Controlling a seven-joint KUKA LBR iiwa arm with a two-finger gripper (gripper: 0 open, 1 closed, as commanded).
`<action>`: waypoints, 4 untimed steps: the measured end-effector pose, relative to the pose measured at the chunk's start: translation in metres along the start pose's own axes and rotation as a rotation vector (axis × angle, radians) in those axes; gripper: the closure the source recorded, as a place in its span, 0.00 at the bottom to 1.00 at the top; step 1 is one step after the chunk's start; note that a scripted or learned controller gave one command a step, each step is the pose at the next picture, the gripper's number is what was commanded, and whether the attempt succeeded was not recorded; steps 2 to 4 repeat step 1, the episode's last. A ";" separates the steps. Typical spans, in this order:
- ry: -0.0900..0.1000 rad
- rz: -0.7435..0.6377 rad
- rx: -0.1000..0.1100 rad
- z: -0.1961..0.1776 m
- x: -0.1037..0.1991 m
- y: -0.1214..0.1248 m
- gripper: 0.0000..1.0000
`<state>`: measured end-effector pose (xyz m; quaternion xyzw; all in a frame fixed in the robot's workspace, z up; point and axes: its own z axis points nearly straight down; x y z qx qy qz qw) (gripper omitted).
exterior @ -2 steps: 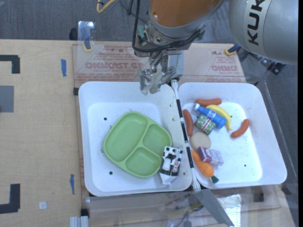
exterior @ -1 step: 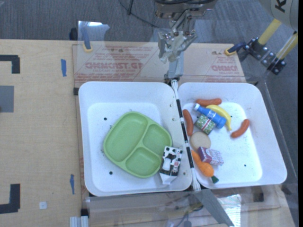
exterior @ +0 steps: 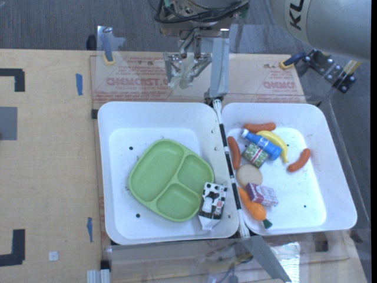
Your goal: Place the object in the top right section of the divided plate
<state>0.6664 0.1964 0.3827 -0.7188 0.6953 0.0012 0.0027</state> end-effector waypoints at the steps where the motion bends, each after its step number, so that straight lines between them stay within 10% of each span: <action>1: -0.008 0.008 0.008 -0.013 0.001 -0.002 1.00; 4: -0.008 0.008 0.008 -0.013 0.001 -0.002 1.00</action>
